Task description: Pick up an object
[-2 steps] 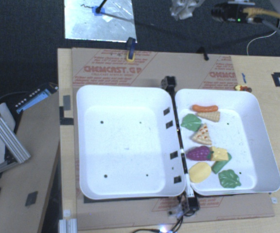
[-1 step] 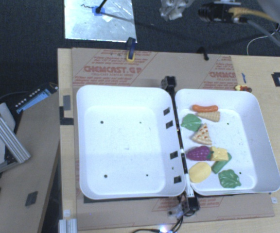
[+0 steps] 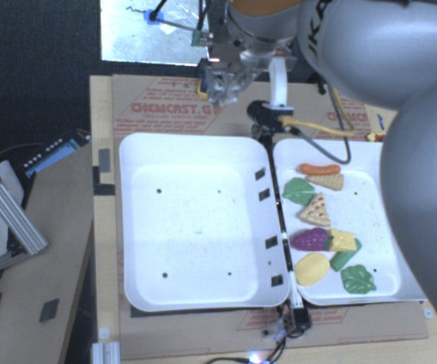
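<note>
Gripper (image 3: 220,82) hovers beyond the far edge of the left bin (image 3: 139,203), over cardboard; finger state cannot be made out. Toy foods lie in the right bin (image 3: 381,203): hot dog (image 3: 319,170), pizza slice (image 3: 316,211), purple eggplant (image 3: 310,240), lemon (image 3: 312,268).

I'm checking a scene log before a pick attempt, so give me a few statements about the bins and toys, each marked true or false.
1. The toy foods lie in the right bin. True.
2. The pizza slice lies in the left bin. False: it lies in the right bin.
3. The end effector is above the bench, beyond the bins' far edge. True.
4. The sausage lies nearest the camera. False: it lies at the far end of the toys.
</note>
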### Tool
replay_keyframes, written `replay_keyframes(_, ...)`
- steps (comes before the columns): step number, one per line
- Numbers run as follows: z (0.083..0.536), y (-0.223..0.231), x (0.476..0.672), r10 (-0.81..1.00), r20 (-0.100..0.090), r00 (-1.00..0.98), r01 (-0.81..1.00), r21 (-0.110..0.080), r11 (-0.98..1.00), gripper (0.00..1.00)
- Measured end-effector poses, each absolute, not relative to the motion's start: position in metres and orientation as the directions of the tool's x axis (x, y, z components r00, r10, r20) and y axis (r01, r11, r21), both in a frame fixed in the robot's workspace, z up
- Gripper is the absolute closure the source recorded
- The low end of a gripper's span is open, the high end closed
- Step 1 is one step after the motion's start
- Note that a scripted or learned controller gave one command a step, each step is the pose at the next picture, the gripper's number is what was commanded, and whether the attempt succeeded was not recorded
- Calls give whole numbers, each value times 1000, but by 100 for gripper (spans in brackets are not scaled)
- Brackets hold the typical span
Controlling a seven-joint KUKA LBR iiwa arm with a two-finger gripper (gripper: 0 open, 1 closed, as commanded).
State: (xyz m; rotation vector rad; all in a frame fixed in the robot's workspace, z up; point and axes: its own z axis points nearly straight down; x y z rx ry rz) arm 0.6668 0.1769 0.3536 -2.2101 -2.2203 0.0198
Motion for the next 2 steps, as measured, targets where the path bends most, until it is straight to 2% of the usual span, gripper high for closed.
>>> replay_keyframes(1,197,184,640,1000,-3,-1,1000,-16,1,100)
replay_keyframes(2,292,213,669,1000,5,-6,1000,12,6,100)
